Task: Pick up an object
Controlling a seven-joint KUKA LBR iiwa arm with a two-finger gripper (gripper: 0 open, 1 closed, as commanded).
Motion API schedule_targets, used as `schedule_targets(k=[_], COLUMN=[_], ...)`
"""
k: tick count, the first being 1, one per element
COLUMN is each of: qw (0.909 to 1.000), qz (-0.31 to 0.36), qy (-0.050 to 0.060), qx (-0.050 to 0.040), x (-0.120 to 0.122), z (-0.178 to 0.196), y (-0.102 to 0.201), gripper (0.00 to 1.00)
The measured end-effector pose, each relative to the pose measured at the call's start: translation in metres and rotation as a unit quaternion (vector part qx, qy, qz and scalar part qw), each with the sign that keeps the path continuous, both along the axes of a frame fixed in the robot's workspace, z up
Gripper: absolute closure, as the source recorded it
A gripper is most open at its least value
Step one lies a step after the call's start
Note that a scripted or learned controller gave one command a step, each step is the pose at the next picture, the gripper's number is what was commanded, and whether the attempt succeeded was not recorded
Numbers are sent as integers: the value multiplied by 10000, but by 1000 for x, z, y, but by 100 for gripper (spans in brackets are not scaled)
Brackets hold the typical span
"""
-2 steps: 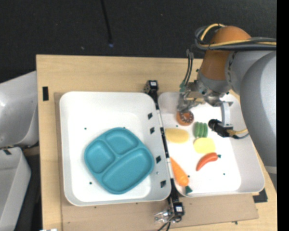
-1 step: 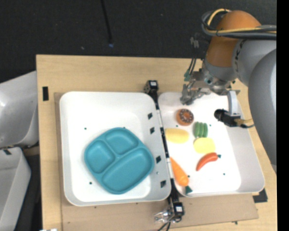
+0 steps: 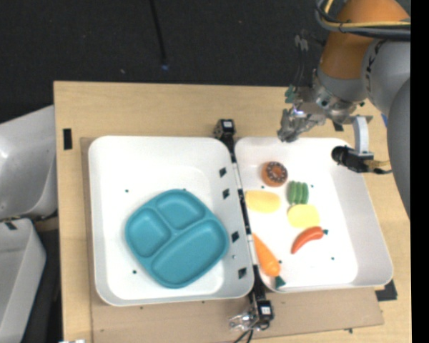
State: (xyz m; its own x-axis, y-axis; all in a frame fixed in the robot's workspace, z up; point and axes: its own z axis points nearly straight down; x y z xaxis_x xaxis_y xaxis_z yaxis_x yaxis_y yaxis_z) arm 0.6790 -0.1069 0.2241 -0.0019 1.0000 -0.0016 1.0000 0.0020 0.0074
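We log the gripper (image 3: 292, 131) at the far edge of the right bin (image 3: 365, 259), near that bin's far left corner, hanging off the grey arm (image 3: 386, 63) with its orange band. We cannot tell from this view how the gripper stands, and we see nothing in it.

The candidate objects lie in the right bin, nearer to us than the gripper. Closest to it is a round brown donut (image 3: 275, 173), near but apart. Beyond that we note a green piece (image 3: 298, 192), a yellow piece (image 3: 262, 201) towards the bin's left wall, a second yellow piece (image 3: 303, 215), a red chilli (image 3: 307, 239) and a carrot (image 3: 267, 257) at the near left corner.

The left bin (image 3: 104, 191) carries a blue divided plate (image 3: 175, 237).
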Motion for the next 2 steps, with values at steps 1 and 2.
schedule_targets(k=[1, 2], qw=[10000, 10000], qz=[10, 20], qy=[40, 35], qx=[6, 16], x=[-25, -41], z=[-5, 9], y=[40, 85], gripper=[100, 100])
